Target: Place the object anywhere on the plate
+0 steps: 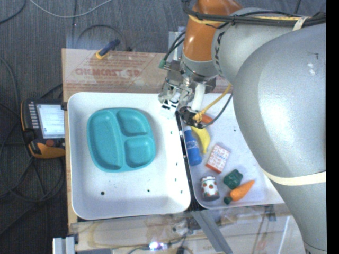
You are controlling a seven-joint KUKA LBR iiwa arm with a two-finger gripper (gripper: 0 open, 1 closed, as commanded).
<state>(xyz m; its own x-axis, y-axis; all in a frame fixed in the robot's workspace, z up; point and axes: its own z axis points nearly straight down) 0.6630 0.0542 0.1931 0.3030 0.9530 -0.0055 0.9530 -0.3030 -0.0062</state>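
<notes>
A teal plate (122, 139) with three compartments lies in the left bin (79, 194), nothing on it. The right bin (233, 118) holds a blue bottle (192, 147), a yellow banana (202, 138), a red and white box (217, 157), a small jar (209, 188), a dark green toy (232, 178) and a carrot (242, 190). My gripper (171, 99) hangs over the far end of the divider between the two bins, just beyond the bottle and the banana. It is right of the plate's far corner. I see nothing held in it.
The grey arm (280, 89) covers most of the right bin's far and right side. A cardboard sheet (111, 70) lies behind the left bin. A handheld controller (45, 126) sits off the bench at the left.
</notes>
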